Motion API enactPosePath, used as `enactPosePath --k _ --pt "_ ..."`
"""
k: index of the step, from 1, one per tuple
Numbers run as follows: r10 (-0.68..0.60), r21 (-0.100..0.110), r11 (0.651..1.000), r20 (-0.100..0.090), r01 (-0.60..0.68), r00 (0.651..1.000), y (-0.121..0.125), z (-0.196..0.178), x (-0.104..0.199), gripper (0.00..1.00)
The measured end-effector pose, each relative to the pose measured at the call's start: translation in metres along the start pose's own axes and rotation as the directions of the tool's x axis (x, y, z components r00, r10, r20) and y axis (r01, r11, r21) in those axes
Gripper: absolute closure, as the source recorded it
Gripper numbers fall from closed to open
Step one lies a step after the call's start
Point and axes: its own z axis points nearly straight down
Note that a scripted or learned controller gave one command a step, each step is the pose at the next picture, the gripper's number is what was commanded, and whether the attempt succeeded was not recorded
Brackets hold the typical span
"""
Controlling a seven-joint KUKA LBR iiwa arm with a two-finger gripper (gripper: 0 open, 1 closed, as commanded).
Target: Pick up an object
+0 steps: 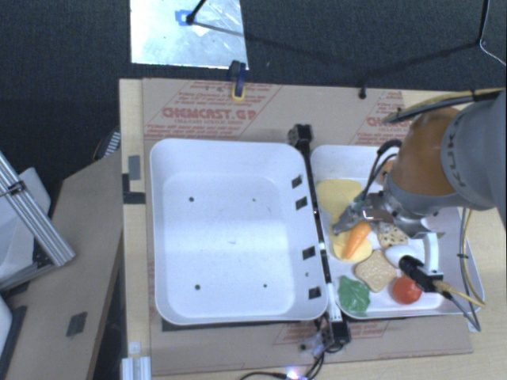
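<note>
1. The left bin [230, 228] takes up the middle of the tabletop [135, 212], its long side touching the right bin [333, 155]
2. In the right bin, a green leaf [354, 295] lies at the near left corner, a yellow piece [339, 191] toward the far left
3. An orange carrot [357, 239] lies tilted over a yellow slice, just under the pincer [360, 216]; whether the pincer is apart or together on it I cannot tell
4. A slice of toast [375, 273] sits near the front edge, a cracker [390, 237] just behind it
5. A red tomato [407, 290] rests at the near right corner, below the grey arm [467, 161]
</note>
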Motion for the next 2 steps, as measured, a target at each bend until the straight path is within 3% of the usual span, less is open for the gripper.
enactPosePath --k 1,2 --pt "-0.002 -0.010 1.000 0.001 0.002 1.000 0.004 -0.012 0.001 1.00" --pt "-0.012 -0.018 1.000 0.001 0.012 1.000 0.076 -0.106 0.054 1.00"
